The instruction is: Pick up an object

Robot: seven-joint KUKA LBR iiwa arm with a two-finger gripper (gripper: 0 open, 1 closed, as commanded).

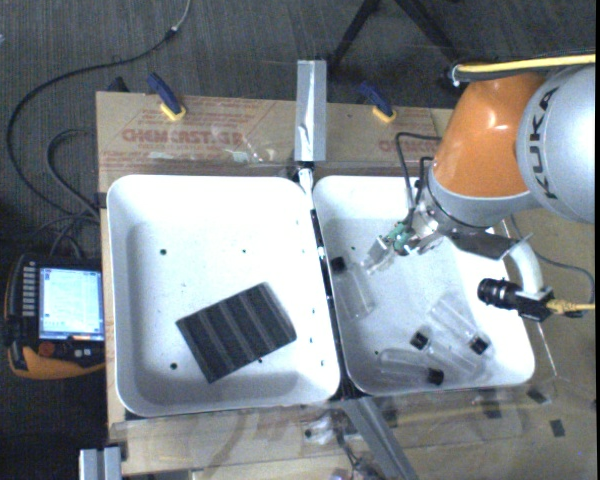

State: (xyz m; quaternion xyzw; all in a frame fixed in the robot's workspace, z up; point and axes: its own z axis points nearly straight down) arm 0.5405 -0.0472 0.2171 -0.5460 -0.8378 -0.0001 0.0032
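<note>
A black ribbed block [237,330] lies flat in the left bin [140,218], toward its front. Several clear plastic tubes with black caps [450,343] lie in the front half of the right bin [360,203], and another clear piece [348,290] rests near its left wall. My gripper [392,245] hangs over the middle of the right bin, below the orange band [485,138], with a greenish part at the wrist. It is above and behind the clear tubes and well to the right of the black block. Nothing is visibly held.
A metal post [311,108] stands behind the divider between the bins. Blue and yellow clamps [165,95] hold the cardboard backing. A black cylindrical fitting with a cable [505,294] sits at the right bin's right edge. A handheld pendant [58,313] lies left of the bench.
</note>
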